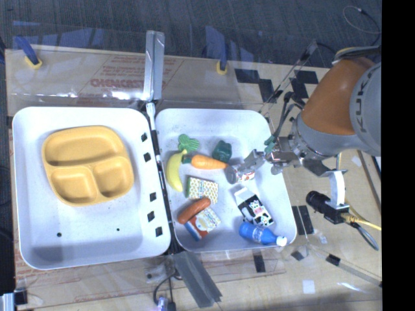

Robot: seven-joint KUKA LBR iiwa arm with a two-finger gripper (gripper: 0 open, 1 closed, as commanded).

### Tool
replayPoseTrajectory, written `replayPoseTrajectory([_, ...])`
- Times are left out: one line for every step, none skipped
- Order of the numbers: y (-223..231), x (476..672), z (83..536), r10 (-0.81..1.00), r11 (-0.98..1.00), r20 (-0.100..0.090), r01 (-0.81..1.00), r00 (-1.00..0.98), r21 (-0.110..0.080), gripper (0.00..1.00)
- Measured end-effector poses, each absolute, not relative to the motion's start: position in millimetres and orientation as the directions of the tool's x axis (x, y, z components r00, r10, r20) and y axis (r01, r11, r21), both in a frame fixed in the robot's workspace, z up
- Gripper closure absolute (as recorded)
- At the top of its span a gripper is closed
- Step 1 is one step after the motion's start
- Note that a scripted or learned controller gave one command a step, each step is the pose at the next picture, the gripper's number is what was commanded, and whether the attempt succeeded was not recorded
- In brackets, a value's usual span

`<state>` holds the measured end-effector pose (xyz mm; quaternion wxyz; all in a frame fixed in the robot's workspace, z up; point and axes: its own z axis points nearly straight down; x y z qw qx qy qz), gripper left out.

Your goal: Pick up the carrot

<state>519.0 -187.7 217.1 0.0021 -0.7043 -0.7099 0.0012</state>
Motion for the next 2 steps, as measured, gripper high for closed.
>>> replayPoseTrajectory([-149.8, 603.6, 108.9, 0.962, 0.273, -0.004, 0.962, -0.273, 0.012, 0.00])
replayPoseTrajectory([-124.8, 583.5, 92.1, 0.968, 0.253, 0.001, 0.968, -0.253, -0.002, 0.00])
